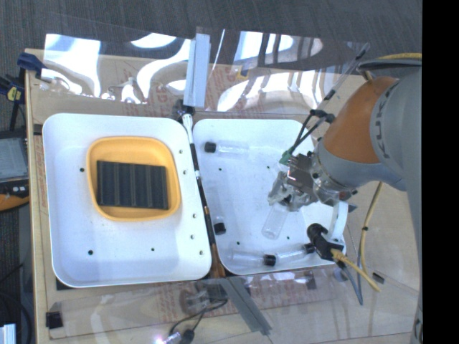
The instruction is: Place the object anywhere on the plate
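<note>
From my remote station I look down on a wooden worktop (107,314) carrying two shallow white plastic bins side by side. The grey arm with an orange band (373,131) reaches in from the right, angled down over the right bin (244,135), which I take to be the pick-up side.

The left bin (64,249) holds the rounded-square yellow plate with a dark ribbed insert (133,180) near its middle, lying flat and well apart from the arm; it sits there as the drop target.

The metal two-finger hand (288,196) hangs low in the right bin. A clear plastic tube (275,221) appears just below its tips, tilted, perhaps between the fingers, but its transparency and the clutter of the wrist stop me telling whether the hand grips it or how wide it stands.

Other clear tubes with small black caps lie along the bin's near wall (283,255) and near its far wall (229,147), loose where they have settled. I judge nothing has reached the plate yet.
</note>
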You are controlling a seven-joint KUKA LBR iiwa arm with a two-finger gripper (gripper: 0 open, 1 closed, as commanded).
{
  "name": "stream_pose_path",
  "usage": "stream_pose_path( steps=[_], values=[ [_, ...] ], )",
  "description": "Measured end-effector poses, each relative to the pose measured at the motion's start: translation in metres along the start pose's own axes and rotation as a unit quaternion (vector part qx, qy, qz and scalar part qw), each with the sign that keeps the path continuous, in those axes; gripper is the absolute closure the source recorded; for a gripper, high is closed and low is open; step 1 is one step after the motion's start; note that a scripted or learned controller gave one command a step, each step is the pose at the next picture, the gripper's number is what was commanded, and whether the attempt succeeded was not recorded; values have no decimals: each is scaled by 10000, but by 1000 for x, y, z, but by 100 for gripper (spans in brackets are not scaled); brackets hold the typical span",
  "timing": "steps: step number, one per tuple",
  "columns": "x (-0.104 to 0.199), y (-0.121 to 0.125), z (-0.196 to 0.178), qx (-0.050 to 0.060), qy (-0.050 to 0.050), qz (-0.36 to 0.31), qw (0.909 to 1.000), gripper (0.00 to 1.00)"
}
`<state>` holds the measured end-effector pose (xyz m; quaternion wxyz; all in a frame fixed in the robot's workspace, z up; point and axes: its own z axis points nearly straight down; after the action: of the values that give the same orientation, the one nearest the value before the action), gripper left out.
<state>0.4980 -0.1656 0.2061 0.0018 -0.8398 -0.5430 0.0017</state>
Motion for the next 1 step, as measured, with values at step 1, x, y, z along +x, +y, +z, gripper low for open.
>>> stream_pose_path(
  steps=[1],
  values=[
    [24, -35, 35, 8, 5, -1172, 9931, 100]
  ],
)
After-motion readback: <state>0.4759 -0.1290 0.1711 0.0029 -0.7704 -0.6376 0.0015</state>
